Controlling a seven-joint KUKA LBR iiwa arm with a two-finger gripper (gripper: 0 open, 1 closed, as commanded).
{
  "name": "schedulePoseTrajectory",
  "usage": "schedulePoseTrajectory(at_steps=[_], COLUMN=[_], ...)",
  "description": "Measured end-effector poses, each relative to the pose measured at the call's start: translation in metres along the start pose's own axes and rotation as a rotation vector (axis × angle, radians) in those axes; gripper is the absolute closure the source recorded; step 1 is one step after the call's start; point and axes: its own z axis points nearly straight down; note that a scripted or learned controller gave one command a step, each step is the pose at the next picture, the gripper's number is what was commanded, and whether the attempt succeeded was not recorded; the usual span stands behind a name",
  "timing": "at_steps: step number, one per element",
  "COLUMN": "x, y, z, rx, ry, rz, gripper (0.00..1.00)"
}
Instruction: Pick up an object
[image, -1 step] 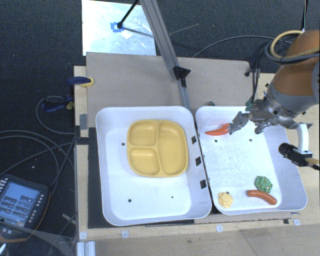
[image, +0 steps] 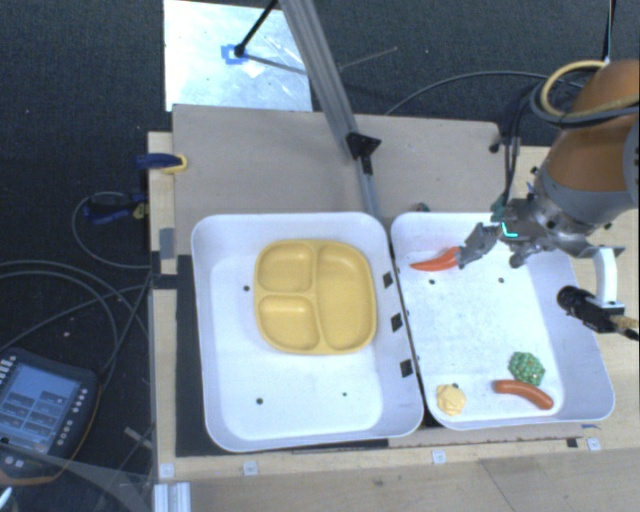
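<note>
Hand (image: 466, 256) touching orange pepper (image: 434, 263); no legible writing.

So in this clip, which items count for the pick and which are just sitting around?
In play:
- gripper, jaws at the orange-red pepper
- orange-red pepper, upper part of right bin

Lying about:
- yellow divided plate in left bin
- green broccoli piece
- sausage
- small yellow item

Gripper (image: 478, 246): matt grey metal look. Orange pepper (image: 436, 263) at fingertips: smooth, glossy plastic. Right bin (image: 590, 340) beneath gripper: white plastic, smooth, slight sheen. Yellow tray (image: 312, 296) far left of gripper: matt plastic. Bench (image: 260, 160): matt board.
</note>
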Motion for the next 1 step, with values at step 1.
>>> schedulePoseTrajectory(at_steps=[1], x=[-0.0048], y=[0.0034], z=[0.0607], rx=[0.006], ry=[0.0], rz=[0.003], gripper=[0.0])
